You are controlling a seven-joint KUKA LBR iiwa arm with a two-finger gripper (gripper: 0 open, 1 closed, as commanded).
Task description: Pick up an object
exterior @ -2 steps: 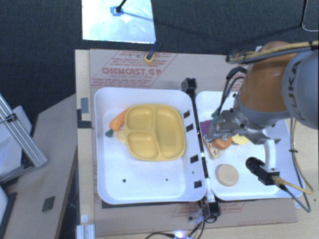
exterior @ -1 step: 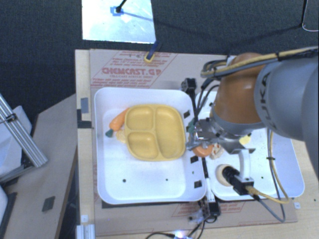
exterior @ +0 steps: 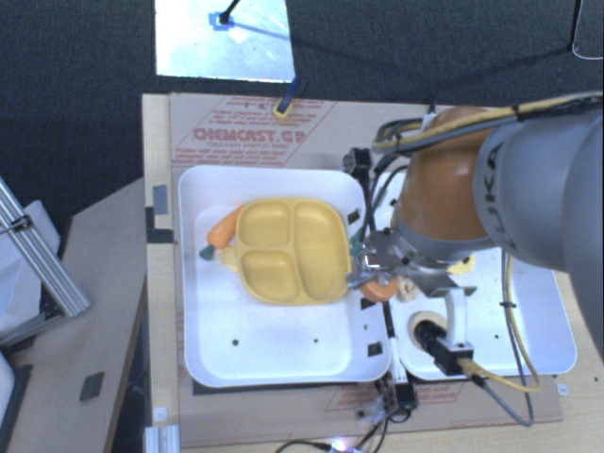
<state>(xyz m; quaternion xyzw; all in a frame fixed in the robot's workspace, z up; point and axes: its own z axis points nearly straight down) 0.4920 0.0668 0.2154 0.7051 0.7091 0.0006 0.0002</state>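
Observation:
A yellow divided plate (exterior: 288,250) lies in the left white bin (exterior: 274,347). An orange toy carrot (exterior: 223,226) with a green tip pokes out from under the plate's left edge. My gripper (exterior: 362,260) hangs low over the wall between the two bins, right at the plate's right rim. A small orange object (exterior: 379,291) lies just below the gripper, at the left edge of the right bin (exterior: 538,338). Beside it sits a pale object (exterior: 406,288), and a bit of something yellow (exterior: 461,266) peeks out from under the wrist. The arm hides much of the right bin.
The bins rest on a cardboard sheet (exterior: 250,135) with red print. A yellow-tipped tool (exterior: 283,109) lies at its far edge. Behind it is a shiny square panel (exterior: 225,26). An aluminium frame (exterior: 38,253) stands at the left.

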